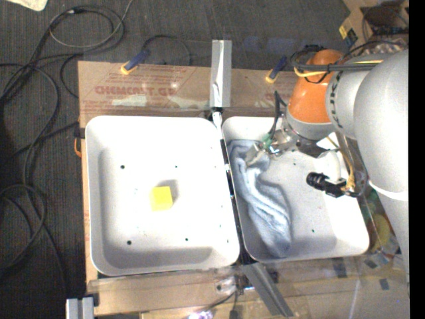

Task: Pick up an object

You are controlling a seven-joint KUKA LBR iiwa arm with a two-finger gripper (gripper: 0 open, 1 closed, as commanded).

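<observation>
Right bin (345, 241): rumpled pale-blue cloth (269, 201), soft, folded lengthwise along its left wall. Gripper (261, 150) at cloth's top end; grip on it uncertain. Left bin (99, 138): yellow foam cube (162, 198). Cardboard-topped bench (146, 88).

The grey arm (378, 125) reaches in from the right, its orange band (311, 102) sitting above the wrist over the far edge of the right bin (345, 241). The gripper (262, 150) points down and leftward near that bin's far-left corner, its tips low.
</observation>
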